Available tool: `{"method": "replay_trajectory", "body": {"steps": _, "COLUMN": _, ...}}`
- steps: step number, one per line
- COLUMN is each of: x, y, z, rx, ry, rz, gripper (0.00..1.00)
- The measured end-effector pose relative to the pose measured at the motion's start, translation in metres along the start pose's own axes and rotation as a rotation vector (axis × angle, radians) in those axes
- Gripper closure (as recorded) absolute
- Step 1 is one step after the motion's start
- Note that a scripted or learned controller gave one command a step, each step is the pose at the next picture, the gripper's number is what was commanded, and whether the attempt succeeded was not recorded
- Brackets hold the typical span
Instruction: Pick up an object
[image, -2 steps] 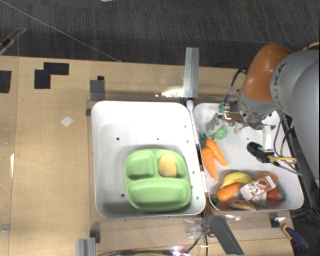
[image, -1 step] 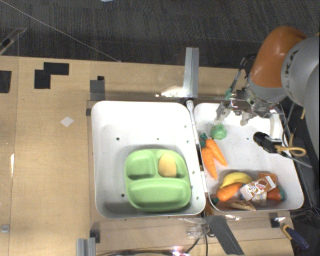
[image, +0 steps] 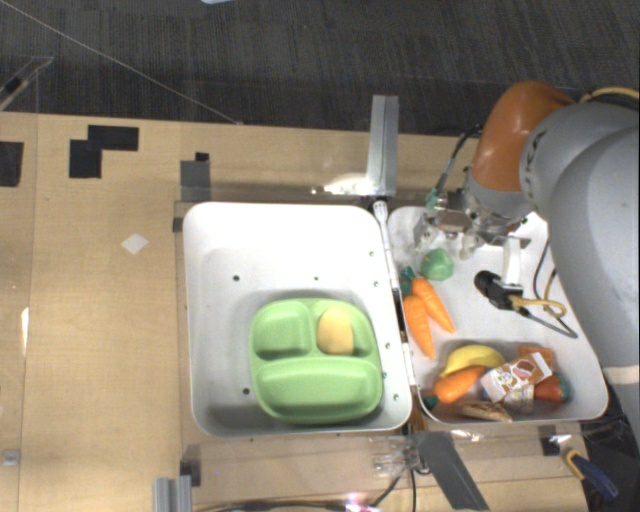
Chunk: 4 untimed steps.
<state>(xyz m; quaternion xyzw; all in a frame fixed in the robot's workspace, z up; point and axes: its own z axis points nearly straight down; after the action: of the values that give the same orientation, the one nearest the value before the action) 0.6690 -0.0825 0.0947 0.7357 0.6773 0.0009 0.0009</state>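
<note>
— Where is the arm (image: 585, 210) sitting?

— It is reaching in from the right, its grey bulk filling that edge, the orange band (image: 515, 125) showing above the wrist.

— And the gripper (image: 462, 232)?

— It is pointing down, hanging low at the far end.

The two shallow white plastic bins (image: 215, 300) are looking smooth and faintly glossy. The green divided plastic tray (image: 310, 385) is showing a soft sheen. The pale wood-grain bench top (image: 90, 330) is appearing matt. The orange plastic carrots (image: 428, 310) are gleaming slightly, and the grey metal bracket (image: 383, 145) is looking brushed.
</note>
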Motion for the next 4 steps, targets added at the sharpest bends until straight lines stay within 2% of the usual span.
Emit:
{"method": "replay_trajectory", "body": {"steps": 1, "x": 0.002, "y": 0.002, "z": -0.01, "rx": -0.003, "ry": -0.001, "rz": -0.007, "gripper": 1.0}}
{"method": "replay_trajectory", "body": {"steps": 2, "x": 0.002, "y": 0.002, "z": -0.01, "rx": -0.002, "ry": 0.0, "rz": -0.008, "gripper": 0.0}}
{"method": "replay_trajectory", "body": {"steps": 3, "x": -0.001, "y": -0.017, "z": 0.006, "rx": -0.01, "ry": 0.001, "rz": 0.01, "gripper": 0.0}}
{"method": "replay_trajectory", "body": {"steps": 4, "x": 0.002, "y": -0.014, "z": -0.005, "rx": -0.016, "ry": 0.005, "rz": 0.008, "gripper": 1.0}}
